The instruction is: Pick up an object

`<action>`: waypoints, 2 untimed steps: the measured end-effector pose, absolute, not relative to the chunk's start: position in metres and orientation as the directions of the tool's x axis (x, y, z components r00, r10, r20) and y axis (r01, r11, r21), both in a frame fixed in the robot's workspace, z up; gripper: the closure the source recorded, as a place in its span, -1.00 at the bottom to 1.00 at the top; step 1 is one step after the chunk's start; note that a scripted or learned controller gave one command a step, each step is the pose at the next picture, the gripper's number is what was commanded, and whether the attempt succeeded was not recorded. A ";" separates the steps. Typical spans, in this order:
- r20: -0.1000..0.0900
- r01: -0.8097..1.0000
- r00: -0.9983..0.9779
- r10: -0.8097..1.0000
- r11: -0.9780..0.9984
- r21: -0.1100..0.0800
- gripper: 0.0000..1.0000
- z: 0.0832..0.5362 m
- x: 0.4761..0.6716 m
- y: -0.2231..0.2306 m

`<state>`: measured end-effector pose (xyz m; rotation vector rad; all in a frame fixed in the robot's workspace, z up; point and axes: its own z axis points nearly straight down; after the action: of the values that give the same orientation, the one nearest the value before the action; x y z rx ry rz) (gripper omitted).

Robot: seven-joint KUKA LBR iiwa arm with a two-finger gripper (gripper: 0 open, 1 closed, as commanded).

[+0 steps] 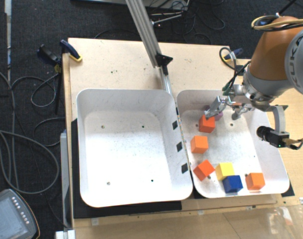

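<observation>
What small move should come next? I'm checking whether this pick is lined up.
Probably a short descent straight down. The gripper hangs at the upper edge of the topmost orange block in the right bin, and nothing shows between its fingers yet.

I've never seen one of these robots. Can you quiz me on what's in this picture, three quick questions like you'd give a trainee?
1. True or false: all the blocks lie in the right bin.
2. Which colour has just one block? A orange, B blue, C green.
3. Fill in: the gripper is right above an ____ block.

Key: 1 true; 2 B; 3 orange.
</observation>
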<state>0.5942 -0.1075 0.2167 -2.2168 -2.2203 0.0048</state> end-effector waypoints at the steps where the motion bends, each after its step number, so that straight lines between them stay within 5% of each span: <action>1: 0.000 1.000 0.000 1.000 0.000 -0.001 -1.00 0.219 0.595 -0.108; 2: 0.001 1.000 0.000 1.000 0.000 -0.006 -1.00 0.158 0.595 -0.100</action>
<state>0.5953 -0.1003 0.1576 -2.2180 -2.2183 0.0061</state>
